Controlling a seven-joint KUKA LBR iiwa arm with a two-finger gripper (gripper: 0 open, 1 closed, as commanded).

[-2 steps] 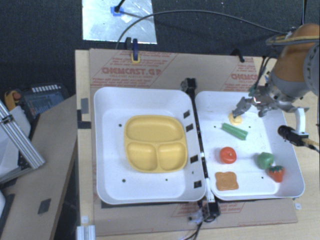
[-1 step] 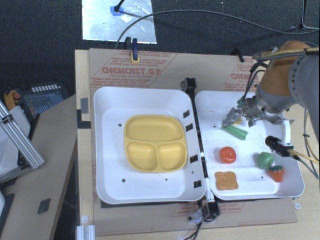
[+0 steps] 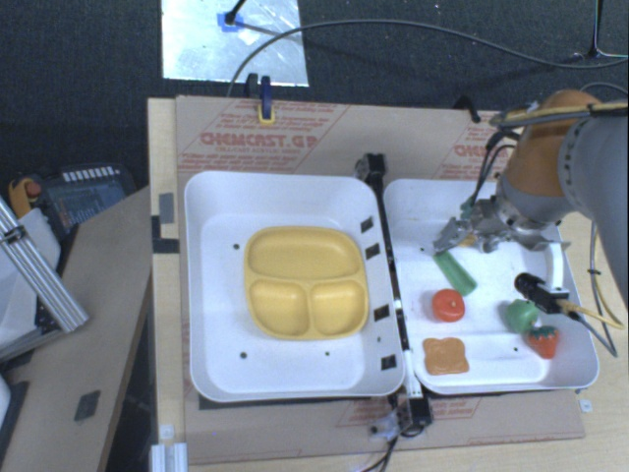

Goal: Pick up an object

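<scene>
Brown cardboard covers the bench (image 3: 324,131), and on it two white bins sit side by side. The left bin (image 3: 211,293) bears one yellow plate (image 3: 305,281) with three compartments. The right bin (image 3: 491,367) holds five toy foods, one of each, and I place them all from the red tomato (image 3: 448,306).

- One green cylinder (image 3: 455,272) lies slantwise just beyond the tomato, close to it or touching.
- One orange waffle (image 3: 445,356) lies near the tomato on the camera's side.
- One green lump (image 3: 519,315) lies toward my arm's side of the tomato.
- One red strawberry (image 3: 543,342) lies just past that lump.

My gripper (image 3: 462,232) hangs beyond the tomato, over the cylinder's far end. I cannot tell whether it is apart or together, and I see nothing in it.

The cylinder looks like my nearest target. The trouble I expect is this: I am over its tip, not its middle. A pinch there could squirt it out or swing it against the tomato. It is also round, so it may roll if I come down off-centre, and I could close on air.
</scene>
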